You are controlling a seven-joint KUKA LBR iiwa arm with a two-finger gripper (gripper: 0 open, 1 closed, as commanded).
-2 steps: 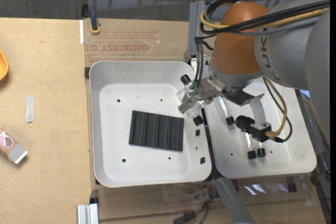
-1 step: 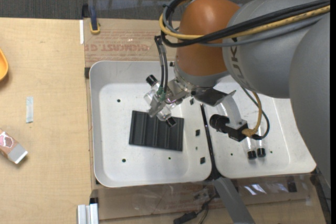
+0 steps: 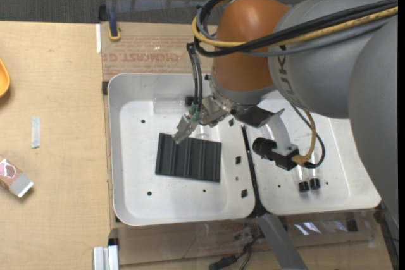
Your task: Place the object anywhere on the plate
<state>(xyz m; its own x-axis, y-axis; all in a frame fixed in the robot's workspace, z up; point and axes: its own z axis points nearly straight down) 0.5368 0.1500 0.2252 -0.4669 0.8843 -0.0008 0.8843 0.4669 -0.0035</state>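
Claw (image 3: 188, 128), grip state indiscernible, just above dark ribbed rectangular plate (image 3: 189, 159) in left shallow white bin (image 3: 130, 161).

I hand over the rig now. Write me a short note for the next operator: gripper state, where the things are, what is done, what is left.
Gripper: low over the left bin, at the upper left corner of the dark ribbed plate. Whether it is open or shut cannot be told from this view.
Things: the plate lies flat in the middle of the left bin. A small clear object lies near that bin's back wall, apart from the plate.
Done: nothing rests on the plate yet.
Left: get the object onto the plate, then check the grip, since none is confirmed.
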